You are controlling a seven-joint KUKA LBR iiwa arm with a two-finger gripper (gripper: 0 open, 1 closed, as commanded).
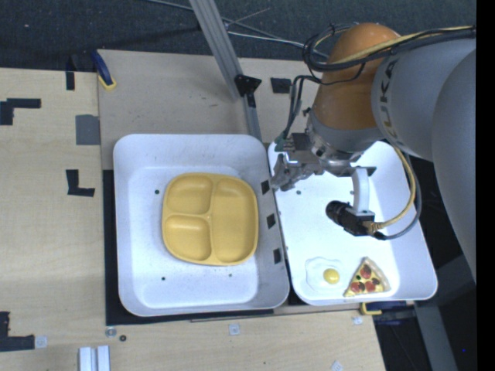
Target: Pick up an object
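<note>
**Camera view: arm low over the right bin, toys lying untouched**

Seen from above at a slant: two shallow white bins side by side on a tan desk (pixel 46 230). In the left bin (pixel 128 207), a yellow divided plate (pixel 209 218) with three compartments, lying flat near the middle. In the right bin (pixel 418 273), a toy fried egg (pixel 325 273) and a toy pizza slice (pixel 366 278), just beside each other at the near edge, apart from the arm. Reaching in from the right, the grey arm (pixel 433 91) with its orange band, bent over the far part of the right bin. Under the wrist, the hand (pixel 288 170), close to the wall shared by both bins. Fingers too small and cluttered to read: cannot tell whether apart or together. Nothing visibly gripped. Near the middle of the right bin, a black fitting (pixel 346 216) on a cable hanging from the arm.
</note>
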